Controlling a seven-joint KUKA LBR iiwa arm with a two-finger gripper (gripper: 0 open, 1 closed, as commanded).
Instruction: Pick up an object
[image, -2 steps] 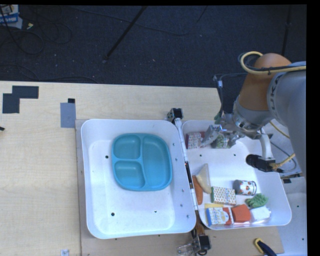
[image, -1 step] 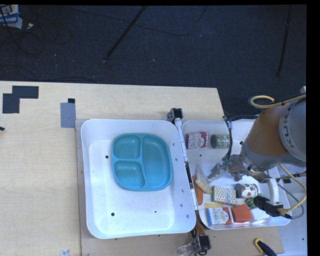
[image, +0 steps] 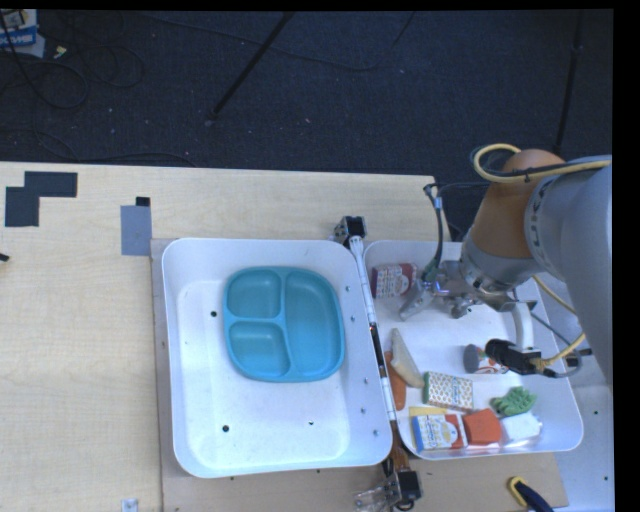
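At the near end of the right bin (image: 572, 436) lies a tight cluster of small things: a printed little carton (image: 437, 432), an orange block (image: 483, 427) touching it, a white lump (image: 523, 428), and a green knobbly piece (image: 515, 402) just behind. All look light. The carton and the patterned box (image: 448, 390) behind it seem stiff and flat-faced, and I judge them best taken across their narrow sides, though they are packed so close that a neighbour could get pinched along. The green piece looks soft and would give under a squeeze. Further in, an orange stick-like thing (image: 398, 382) and a pale wedge (image: 402, 352) lie near the bin's left wall, awkward to close on from that side. A small grey thing (image: 473, 356) sits mid-bin with bare floor on its far side, an easier target. Level with these, the left bin (image: 190, 420) on the bench (image: 70, 350) holds a teal divided plate (image: 283, 324), broad, rigid and probably slick. Beyond, the gripper (image: 447, 298) hangs low over the far half of the right bin, below the grey arm (image: 560, 230). Whether it is spread or closed cannot be told, and nothing is seen held. Just to its left, a red-and-white packet (image: 392, 280) lies in the far corner. It is likely light, crinkly and slippery, best pinched across its middle.
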